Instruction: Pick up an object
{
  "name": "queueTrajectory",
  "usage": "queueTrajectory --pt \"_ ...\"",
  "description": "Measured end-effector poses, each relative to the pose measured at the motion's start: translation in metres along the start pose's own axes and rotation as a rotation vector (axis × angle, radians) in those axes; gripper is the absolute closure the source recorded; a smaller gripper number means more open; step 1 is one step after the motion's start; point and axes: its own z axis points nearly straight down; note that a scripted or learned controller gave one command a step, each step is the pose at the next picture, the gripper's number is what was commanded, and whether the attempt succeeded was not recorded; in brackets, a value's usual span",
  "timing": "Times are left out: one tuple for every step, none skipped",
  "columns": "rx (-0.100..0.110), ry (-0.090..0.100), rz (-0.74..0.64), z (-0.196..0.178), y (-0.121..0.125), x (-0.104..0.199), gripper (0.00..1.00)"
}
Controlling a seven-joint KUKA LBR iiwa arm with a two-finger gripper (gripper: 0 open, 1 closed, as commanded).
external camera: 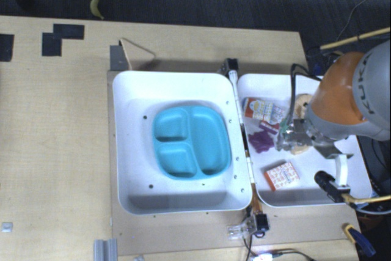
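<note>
While the arm reaches in from the right, its gripper sits low over the right bin, near that bin's middle. Open or closed: I cannot tell from here, since the wrist covers it. Nothing is seen held.

Right bin contents: a purple object just beside the gripper, toward the divider. A red-and-white packet lies beyond it, nearer the far wall. A small patterned box lies nearer the front wall, apart from both. The left bin holds a blue divided tray, well apart from the gripper. Both bins rest on a pale wooden surface.

Step in hand, by my reading: the approach to a grasp, not yet a lift. The purple object looks the likeliest target, being closest. Contact cannot be confirmed.

Next move calls for centring over the chosen piece, descending around it, closing firmly, then a straight rise. The purple object looks irregular and lies close to the packet, so a stray grip may nudge its neighbour or come up with nothing.
</note>
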Motion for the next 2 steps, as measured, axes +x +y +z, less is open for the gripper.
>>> queueTrajectory --pt "0.000 0.000 0.001 0.000 0.000 0.000 0.00" --pt "-0.003 0.001 -0.002 -0.011 0.002 0.001 1.00"
